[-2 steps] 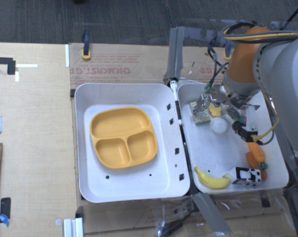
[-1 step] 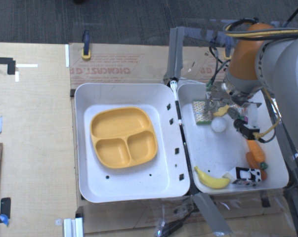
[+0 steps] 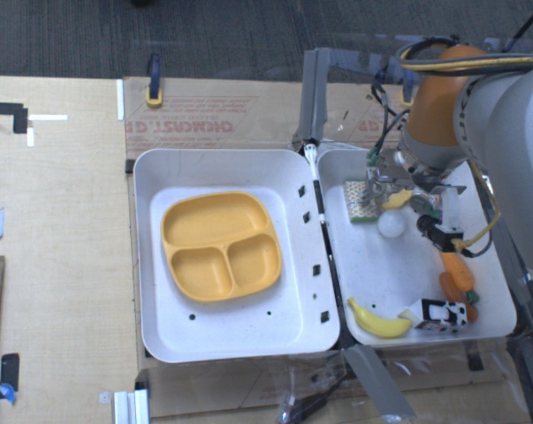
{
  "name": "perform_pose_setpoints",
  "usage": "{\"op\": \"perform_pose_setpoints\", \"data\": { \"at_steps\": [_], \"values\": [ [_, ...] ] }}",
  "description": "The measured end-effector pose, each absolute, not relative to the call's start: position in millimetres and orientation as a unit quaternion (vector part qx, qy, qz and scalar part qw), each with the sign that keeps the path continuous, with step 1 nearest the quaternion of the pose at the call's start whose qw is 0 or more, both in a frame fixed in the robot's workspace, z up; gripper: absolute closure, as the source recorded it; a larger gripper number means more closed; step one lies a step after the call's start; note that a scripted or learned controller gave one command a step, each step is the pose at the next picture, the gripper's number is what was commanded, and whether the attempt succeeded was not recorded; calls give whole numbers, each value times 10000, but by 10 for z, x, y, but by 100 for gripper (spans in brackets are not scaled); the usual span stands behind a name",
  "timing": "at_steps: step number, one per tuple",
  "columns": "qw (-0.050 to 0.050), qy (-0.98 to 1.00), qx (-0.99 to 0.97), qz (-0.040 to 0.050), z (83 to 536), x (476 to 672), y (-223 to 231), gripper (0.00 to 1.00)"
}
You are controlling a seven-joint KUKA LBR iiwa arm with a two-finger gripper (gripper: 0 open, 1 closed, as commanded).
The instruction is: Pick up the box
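Observation:
The box (image 3: 361, 201) is small and flat with a green and white speckled face. It lies in the right bin (image 3: 372, 272) near its back left corner, close to the divider. My gripper (image 3: 385, 184) hangs from the grey arm with the orange band and sits directly over the box's right edge. The wrist and cables hide the spot where the gripper meets the box. A small yellow piece (image 3: 397, 200) shows just right of the box under the wrist.
A white ball (image 3: 392, 225) rests just in front of the box. A carrot (image 3: 457, 276), a banana (image 3: 378, 321) and a black-and-white cow toy (image 3: 445, 314) lie toward the front of the right bin. A yellow divided plate (image 3: 220, 244) sits in the left bin (image 3: 160, 307).

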State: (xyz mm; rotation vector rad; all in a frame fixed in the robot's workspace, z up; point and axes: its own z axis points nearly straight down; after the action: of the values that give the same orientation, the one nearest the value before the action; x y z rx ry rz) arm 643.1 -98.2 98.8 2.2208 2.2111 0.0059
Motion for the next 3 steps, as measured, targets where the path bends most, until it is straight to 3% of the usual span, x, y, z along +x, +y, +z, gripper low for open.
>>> {"op": "perform_pose_setpoints", "data": {
  "at_steps": [1,3],
  "values": [
    [44,7053,7089,14,976,6427,-993,0],
    [49,7002,7140,22,975,6404,-985,0]
  ]
}}
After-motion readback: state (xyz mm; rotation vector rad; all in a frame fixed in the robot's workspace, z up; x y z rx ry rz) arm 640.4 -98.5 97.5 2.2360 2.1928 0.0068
